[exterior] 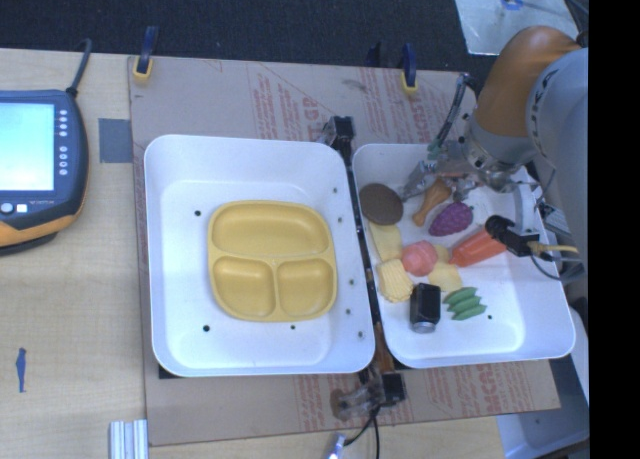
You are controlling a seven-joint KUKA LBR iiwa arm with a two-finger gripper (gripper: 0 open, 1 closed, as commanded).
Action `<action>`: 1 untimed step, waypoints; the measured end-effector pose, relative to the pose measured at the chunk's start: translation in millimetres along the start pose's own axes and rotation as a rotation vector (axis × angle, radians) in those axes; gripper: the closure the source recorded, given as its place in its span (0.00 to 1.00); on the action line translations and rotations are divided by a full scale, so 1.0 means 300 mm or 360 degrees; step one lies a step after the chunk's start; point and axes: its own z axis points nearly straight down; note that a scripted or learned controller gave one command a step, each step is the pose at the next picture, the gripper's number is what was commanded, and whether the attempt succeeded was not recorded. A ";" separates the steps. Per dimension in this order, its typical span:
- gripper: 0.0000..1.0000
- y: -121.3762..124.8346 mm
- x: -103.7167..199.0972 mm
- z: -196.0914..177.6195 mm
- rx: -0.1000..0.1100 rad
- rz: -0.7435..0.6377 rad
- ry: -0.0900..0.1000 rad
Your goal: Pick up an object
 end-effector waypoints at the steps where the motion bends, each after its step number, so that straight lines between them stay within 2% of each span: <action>1: 0.00 0.001 -0.075 -0.001 -0.0006 0.0004 -0.0001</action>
